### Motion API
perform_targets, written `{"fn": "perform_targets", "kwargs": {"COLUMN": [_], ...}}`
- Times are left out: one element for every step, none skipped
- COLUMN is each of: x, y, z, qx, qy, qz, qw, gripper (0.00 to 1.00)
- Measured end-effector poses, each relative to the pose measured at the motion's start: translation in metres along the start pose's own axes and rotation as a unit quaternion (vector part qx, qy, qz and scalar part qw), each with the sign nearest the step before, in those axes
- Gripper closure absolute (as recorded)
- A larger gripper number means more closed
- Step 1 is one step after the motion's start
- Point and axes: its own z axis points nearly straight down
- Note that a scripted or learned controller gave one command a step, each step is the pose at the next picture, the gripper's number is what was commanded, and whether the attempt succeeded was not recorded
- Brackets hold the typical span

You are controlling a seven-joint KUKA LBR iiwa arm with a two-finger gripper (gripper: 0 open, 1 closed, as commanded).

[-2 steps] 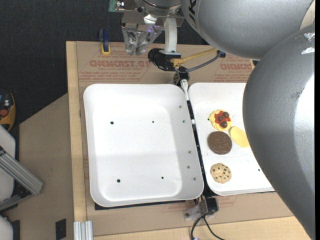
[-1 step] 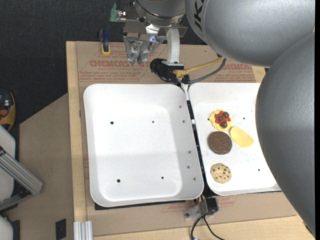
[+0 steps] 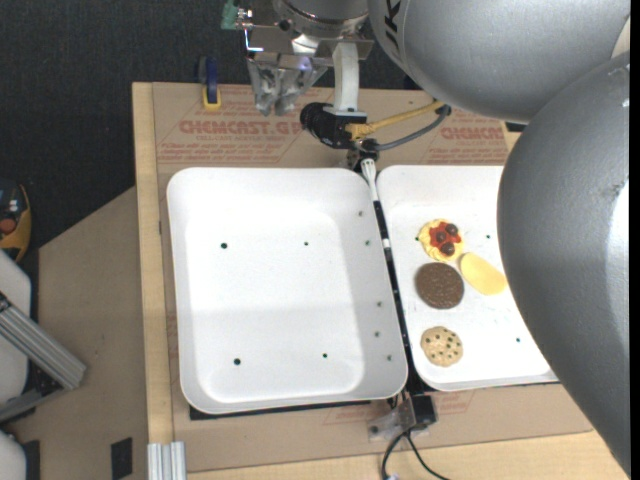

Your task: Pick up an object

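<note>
right bin (image 3: 520,373) | dark brown round cookie (image 3: 440,285) | flat, untouched

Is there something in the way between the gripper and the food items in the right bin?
Nothing visible. The gripper is beyond the left bin's far edge; the dark cookie lies uncovered in the right bin.

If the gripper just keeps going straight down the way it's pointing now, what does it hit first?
Probably the brown cardboard sheet behind the left bin. The gripper points down over that strip, beyond the bin's far rim. Height is hard to judge from this slanted view.
</note>
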Motion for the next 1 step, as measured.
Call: {"fn": "perform_targets", "kwargs": {"x": [0.0037], "y": [-0.0107], "z": [-0.0119], "qx": [0.0], "qy": [0.001], "qz": [-0.001], "qw": [1.0], "gripper": [1.0]}}
